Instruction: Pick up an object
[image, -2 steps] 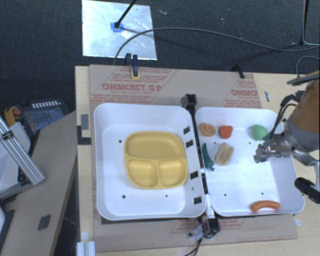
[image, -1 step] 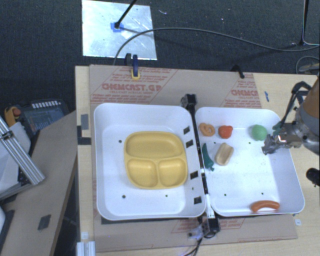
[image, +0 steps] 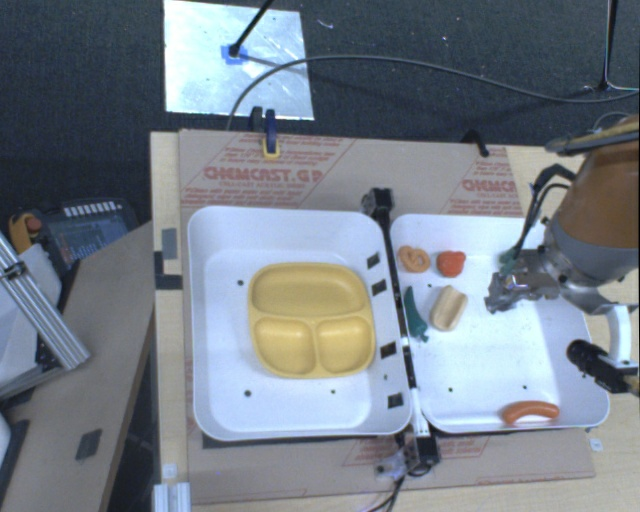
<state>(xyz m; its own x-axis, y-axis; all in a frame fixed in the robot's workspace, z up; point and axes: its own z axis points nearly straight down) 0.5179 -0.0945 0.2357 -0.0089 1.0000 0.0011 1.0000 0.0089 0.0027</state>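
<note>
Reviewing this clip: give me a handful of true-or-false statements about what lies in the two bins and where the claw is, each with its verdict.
1. A yellow divided tray lies in the left bin. True.
2. The claw is over the left bin. False: it is over the right bin, near that bin's upper right part.
3. An orange sausage-shaped piece lies near the right bin's front edge. True.
4. The tan bread-roll piece sits inside the yellow tray. False: it lies in the right bin, beside a green piece.
5. The claw is touching the red piece. False: the red piece lies apart from it, next to an orange round piece.
</note>
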